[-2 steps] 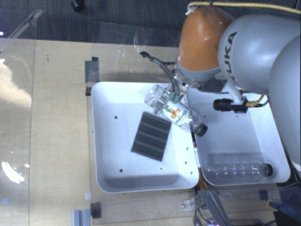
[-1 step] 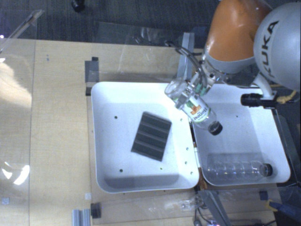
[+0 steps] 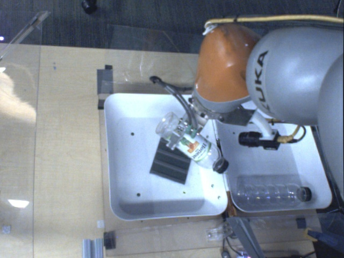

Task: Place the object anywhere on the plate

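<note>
The bench (image 3: pixel 59 160) was pale wood-toned, with a clear sheet (image 3: pixel 21 117) lying over its left part. Two shallow white bins sat on it side by side, edges touching: the left bin (image 3: pixel 121 192) and the right bin (image 3: pixel 320 168). Dark brackets (image 3: pixel 104 85) stood against the left bin's corners.

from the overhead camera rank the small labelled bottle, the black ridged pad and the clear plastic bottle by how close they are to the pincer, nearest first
1. Small labelled bottle: in the left bin, right at the pincer.
2. Black ridged pad: left bin, just below the labelled bottle.
3. Clear plastic bottle: lying along the near side of the right bin.
</note>
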